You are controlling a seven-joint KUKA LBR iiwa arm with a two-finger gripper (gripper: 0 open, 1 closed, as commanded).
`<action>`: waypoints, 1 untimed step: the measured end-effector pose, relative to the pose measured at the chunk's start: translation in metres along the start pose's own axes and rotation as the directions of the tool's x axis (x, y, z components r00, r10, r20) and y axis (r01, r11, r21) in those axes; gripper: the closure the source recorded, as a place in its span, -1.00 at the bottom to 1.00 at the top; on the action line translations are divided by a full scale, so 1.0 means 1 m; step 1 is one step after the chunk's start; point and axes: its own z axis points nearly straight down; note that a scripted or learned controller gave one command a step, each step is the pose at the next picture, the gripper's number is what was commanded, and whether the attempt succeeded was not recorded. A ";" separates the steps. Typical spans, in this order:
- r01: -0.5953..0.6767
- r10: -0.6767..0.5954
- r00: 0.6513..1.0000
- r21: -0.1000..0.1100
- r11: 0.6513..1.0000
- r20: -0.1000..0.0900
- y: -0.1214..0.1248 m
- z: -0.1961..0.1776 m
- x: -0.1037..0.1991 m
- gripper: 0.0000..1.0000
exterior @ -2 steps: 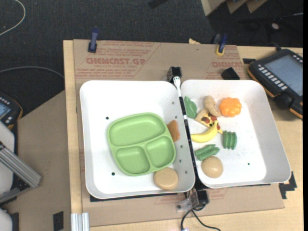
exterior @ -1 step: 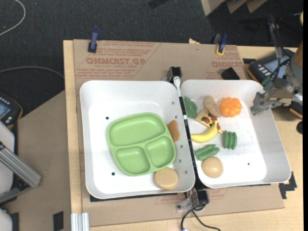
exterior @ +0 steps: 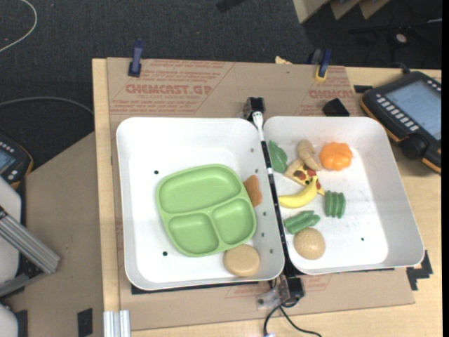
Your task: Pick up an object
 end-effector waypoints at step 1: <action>0.007 -0.007 1.000 -0.003 1.000 -0.002 -0.037 -0.115 0.003 1.00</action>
